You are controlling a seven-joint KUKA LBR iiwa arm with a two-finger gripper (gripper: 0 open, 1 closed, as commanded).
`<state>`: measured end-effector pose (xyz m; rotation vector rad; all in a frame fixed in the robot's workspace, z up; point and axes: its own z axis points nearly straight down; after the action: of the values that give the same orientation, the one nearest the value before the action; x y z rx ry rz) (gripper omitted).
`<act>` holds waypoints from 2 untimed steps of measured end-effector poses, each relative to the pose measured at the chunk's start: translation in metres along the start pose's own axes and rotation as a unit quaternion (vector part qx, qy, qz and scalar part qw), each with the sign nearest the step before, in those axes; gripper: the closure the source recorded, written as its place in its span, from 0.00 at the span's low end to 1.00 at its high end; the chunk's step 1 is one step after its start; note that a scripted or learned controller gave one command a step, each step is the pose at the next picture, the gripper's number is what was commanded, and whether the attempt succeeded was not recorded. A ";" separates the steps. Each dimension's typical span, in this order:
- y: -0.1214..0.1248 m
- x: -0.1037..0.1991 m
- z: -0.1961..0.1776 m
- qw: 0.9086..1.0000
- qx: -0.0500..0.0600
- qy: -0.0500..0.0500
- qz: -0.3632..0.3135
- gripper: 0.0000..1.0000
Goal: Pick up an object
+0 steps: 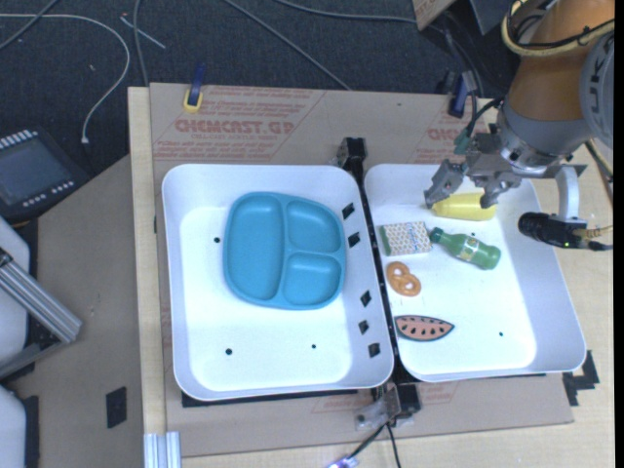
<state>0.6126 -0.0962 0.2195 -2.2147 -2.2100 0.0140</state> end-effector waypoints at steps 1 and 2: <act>0.003 0.000 -0.008 1.000 -0.007 -0.001 -0.001 0.00; 0.012 -0.004 0.045 1.000 -0.004 -0.001 -0.001 0.00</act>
<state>0.6239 -0.0999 0.1745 -2.2175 -2.2173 0.0062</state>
